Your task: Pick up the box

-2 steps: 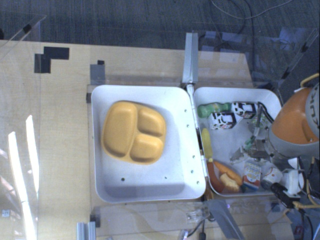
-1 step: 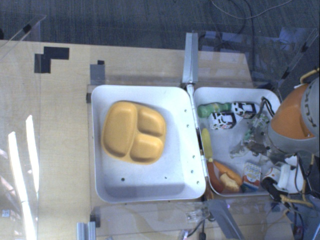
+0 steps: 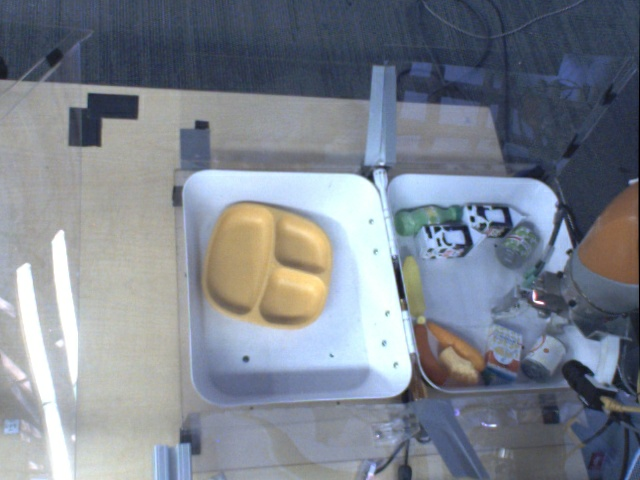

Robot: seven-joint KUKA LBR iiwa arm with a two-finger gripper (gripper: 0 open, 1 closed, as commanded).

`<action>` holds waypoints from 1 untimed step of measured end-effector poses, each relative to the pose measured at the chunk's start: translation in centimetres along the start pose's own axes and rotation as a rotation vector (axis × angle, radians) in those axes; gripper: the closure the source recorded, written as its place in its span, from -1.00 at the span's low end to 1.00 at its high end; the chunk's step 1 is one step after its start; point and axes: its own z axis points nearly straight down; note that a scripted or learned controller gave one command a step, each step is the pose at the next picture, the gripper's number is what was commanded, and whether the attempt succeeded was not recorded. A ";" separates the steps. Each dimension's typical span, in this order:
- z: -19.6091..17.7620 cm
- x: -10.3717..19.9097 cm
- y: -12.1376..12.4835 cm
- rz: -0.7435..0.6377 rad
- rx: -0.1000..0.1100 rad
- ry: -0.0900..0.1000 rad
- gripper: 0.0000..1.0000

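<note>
Wooden bench (image 3: pixel 100 268): arm (image 3: pixel 610 258) bends over right bin's (image 3: pixel 470 190) corner; gripper (image 3: pixel 530 303) grip can't be told.

The box (image 3: pixel 505 345) is small and squarish, white-faced with a coloured printed label — too small to read. It lies in the right bin (image 3: pixel 455 298), near that bin's front right corner, slightly tilted, its blue lower edge toward the bin's front wall — just right of the orange food pieces there.
</note>
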 end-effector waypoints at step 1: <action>0.0 0.6 -0.1 -0.077 -0.002 -0.002 -1.00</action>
